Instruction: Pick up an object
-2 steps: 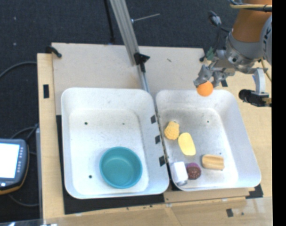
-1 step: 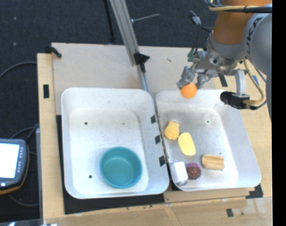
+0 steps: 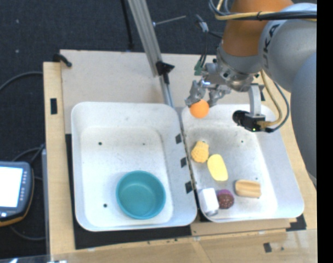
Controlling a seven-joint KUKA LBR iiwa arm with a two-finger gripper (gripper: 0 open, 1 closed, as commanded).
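- Gripper (image 3: 201, 98): hangs over the far left corner of the right bin (image 3: 281, 201), close to the divide between the two bins.
- Orange ball (image 3: 199, 109): sits right at the fingertips, at their lower end, over the bin's far rim; appears pinched between the two fingers, so judged clenched on the ball, though the contact itself is small and partly shadowed.
- Key relation: ball directly beneath and in line with the gripper, no sideways offset; being round, no long axis to align to. Judged a straight lift as the next need, with slip from a smooth sphere the main risk.
- Ball surface: smooth, matt orange, probably plastic or foam.
- Other right-bin contents, all well apart from the gripper, toward the near side: bumpy yellow toy corn-like piece (image 3: 199, 151); smooth pale yellow oval piece (image 3: 217, 167) just beside it, long axis running near to far; tan bread-like roll (image 3: 247, 188) lying crosswise; dark maroon round piece (image 3: 225, 199) touching a white cylinder (image 3: 209, 200) in the near left corner.
- Left bin (image 3: 89, 147): shallow white speckled plastic, holding a teal bowl (image 3: 141, 194), round, smooth, upright, in the near half.
- Worktop (image 3: 111, 75): pale board, flat, carrying both bins side by side.
- Arm: grey casing with orange band (image 3: 254, 15), cables looped near the wrist.
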